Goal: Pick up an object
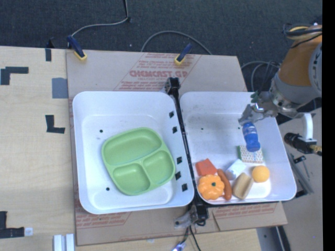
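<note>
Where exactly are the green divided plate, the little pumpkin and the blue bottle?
green divided plate (138, 160): camera view, on the ridge between its compartments.
little pumpkin (210, 187): camera view, middle of its orange body.
blue bottle (252, 138): camera view, middle of its blue body.

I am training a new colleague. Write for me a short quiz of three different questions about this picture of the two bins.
1. True or false: the green divided plate lies in the left bin.
2. Which thing is nearest below the gripper? A) the small pumpkin B) the blue bottle C) the orange ball
3. Fill the gap: the toys are gathered near the ___ edge of the right bin, the edge nearest the camera.

Key
1. True.
2. B. The bottle hangs directly under the gripper, above the bin floor.
3. Front. The pumpkin, the red block, the carrot, the bread roll and the ball lie there.
</note>
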